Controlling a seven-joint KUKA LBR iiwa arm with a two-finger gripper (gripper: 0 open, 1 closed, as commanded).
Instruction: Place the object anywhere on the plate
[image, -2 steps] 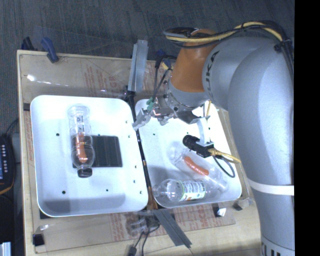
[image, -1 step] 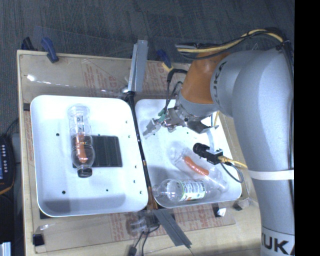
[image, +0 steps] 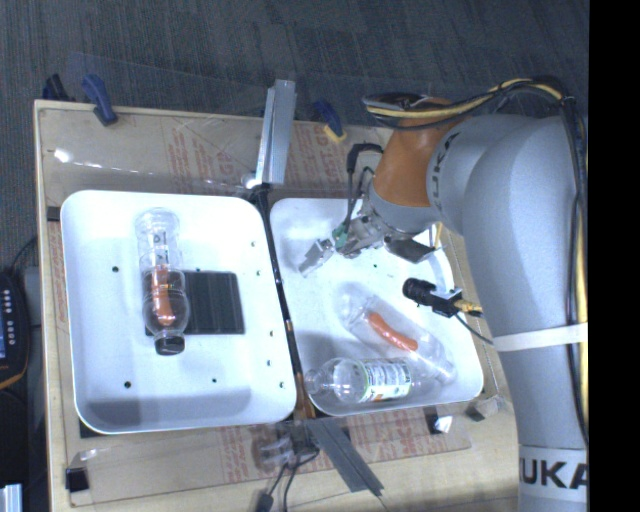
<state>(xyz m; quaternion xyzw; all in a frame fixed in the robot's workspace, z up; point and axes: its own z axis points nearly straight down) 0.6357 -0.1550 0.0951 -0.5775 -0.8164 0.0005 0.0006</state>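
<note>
My end effector (image: 318, 254) hangs over the far part of the right bin (image: 290, 222), and I cannot tell its state. The dark plate (image: 215, 302) lies in the left bin (image: 90, 215) with one clear bottle (image: 163, 285) partly across its left edge. Two clear bottles remain in the right bin: one orange-cored (image: 390, 333), one labelled (image: 365, 380) along the near wall. I judge their slick, round sides could slip or roll from a pinch, and the bottle already overlapping the plate crowds any landing spot.
</note>
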